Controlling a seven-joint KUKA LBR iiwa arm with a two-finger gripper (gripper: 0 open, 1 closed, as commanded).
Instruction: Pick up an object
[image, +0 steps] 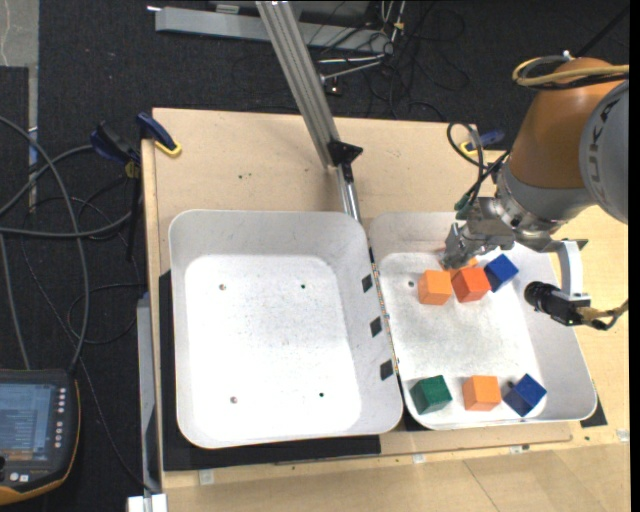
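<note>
— Orange and blue blocks crowded the far end of the right bin (560, 345), didn't they? Why was the gripper (462, 252) there?

— That was where the nearest cluster sat. An orange cube (434, 288), a red-orange cube (470, 284) and a blue cube (500, 271) lay in a row near the bin's far edge, the middle one touching or nearly touching its neighbours. The gripper hung just above the gap between the two orange ones, close to the far wall.

— Did it have hold of anything?

— I could not tell. The wrist hid the fingers from above, so whether they stood open or closed was not visible, and no block showed between them. I judged all three cubes to be resting on the bin floor.

— And the rest?

— A green cube (432, 393), another orange block (482, 392) and a second blue block (524, 394) lined the near edge of the same bin, well apart from the arm. The left bin (200, 240) carried no blocks.

— Risk?

— Probably crowding: tightly packed cubes leave little room for fingers, so a closing grip might shove a neighbour rather than seat around one.
</note>
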